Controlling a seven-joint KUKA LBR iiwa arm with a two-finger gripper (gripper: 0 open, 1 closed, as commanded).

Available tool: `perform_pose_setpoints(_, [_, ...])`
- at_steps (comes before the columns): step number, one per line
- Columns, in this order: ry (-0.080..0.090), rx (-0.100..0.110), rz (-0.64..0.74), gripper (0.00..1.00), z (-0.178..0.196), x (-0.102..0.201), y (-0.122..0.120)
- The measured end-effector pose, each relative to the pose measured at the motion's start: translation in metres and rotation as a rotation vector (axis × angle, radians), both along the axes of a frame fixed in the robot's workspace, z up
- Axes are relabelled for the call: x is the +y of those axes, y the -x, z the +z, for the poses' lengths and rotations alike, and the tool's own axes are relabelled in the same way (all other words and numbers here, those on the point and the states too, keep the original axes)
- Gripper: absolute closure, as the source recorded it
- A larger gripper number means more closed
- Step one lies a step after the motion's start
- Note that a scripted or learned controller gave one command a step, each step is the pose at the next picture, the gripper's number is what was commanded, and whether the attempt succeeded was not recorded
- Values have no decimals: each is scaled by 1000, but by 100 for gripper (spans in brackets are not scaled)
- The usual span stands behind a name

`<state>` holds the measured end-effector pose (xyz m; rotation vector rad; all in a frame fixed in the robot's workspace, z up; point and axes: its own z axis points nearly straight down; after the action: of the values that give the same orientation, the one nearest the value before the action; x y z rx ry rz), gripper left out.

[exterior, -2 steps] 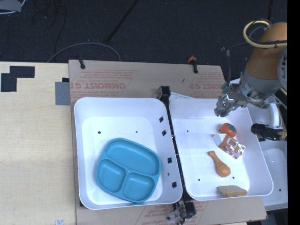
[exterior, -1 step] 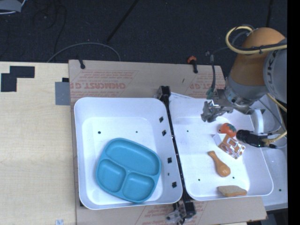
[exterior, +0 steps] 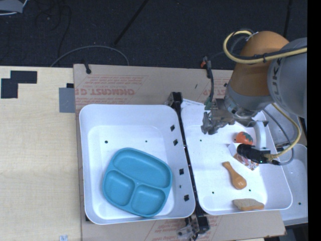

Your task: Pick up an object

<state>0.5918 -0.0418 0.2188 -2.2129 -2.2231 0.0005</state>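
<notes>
Camera view: blue tray (exterior: 136, 182) lies in the left bin (exterior: 95, 119). My hand (exterior: 210, 124) hovers near the right bin's (exterior: 286, 195) far edge; its grip I cannot tell. Wooden spoon (exterior: 235, 175) lies near the front, reachable.

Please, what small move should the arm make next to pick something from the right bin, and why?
Probably a short shift toward the near right, then down. The gripper sits over a bare part of the right bin, with nothing seen between its fingers. The wooden spoon lies apart from the other things, so it looks like the easiest target; the orange object is crowded by the arm's cables.
</notes>
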Motion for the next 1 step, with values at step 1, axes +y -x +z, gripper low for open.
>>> perform_pose_setpoints(1, [1,1,0,100,-9,50,8])
